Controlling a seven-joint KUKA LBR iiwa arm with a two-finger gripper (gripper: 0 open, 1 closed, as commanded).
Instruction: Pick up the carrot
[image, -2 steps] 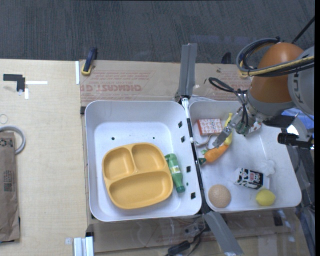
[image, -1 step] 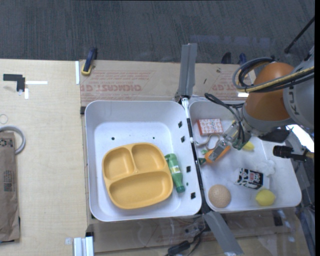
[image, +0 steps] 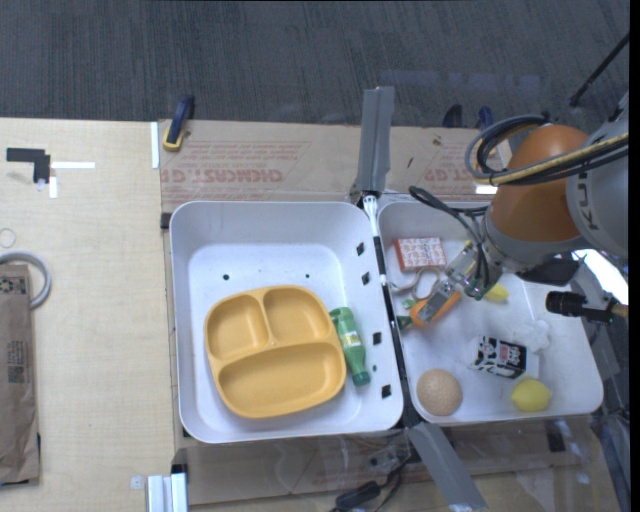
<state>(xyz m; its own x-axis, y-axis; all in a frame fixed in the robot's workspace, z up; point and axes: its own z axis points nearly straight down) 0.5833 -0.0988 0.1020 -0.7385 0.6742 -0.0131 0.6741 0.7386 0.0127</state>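
Note:
The carrot (image: 436, 307) is a small orange piece with a green top, lying at the left side of the right bin (image: 585, 345), close to the wall between the bins. My gripper (image: 452, 287) reaches down from the right and sits right over the carrot's upper right end, touching or nearly touching it. The wrist hides how the gripper meets the carrot. The orange band of the arm (image: 540, 195) hangs above the bin's back right corner.
The right bin also holds a red-and-white card (image: 420, 252), a small yellow piece (image: 496, 293), a black-and-white carton (image: 498, 356), a lemon (image: 530, 395) and a beige ball (image: 438, 391). In the left bin (image: 250, 235) lie a yellow divided plate (image: 275, 350) and a green bottle (image: 351, 345).

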